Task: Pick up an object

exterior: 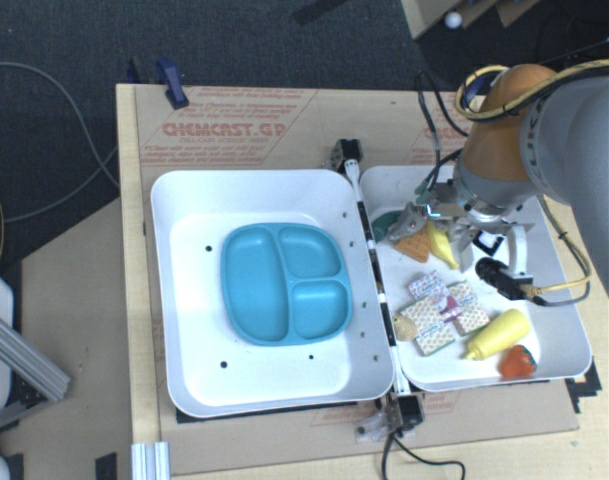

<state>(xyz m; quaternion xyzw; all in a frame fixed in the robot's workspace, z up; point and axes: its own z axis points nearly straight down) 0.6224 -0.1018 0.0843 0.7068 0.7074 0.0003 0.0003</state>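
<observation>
**Gripper down in the right bin, going for something near the far corner**

So the arm (544, 118) comes in from the right and the gripper (446, 226) is low over the far end of the right bin (574, 343). Right under it sit a small orange wedge (414, 244) and a yellow piece (443, 250), touching each other, with a dark green thing (386, 225) just beside them against the bin's inner wall. Honestly I cannot tell whether the gripper is wide or narrow, the wrist hides that, and I can't see anything between its tips.

The rest of the pile is nearer the camera: a patterned packet (442, 311), a yellow bottle-like toy (498, 333) and a red piece (517, 363) near the front rim. The left bin (184, 218) has just a blue divided plate (284, 283) in it.

My take on doing this well: pick ONE of the wedge or the yellow piece, because they're crowded together and a centred drop between them probably shoves both away. Come straight down, close across the narrow side, and lift slowly. Watch the bin wall, it's close enough to block a finger.
</observation>
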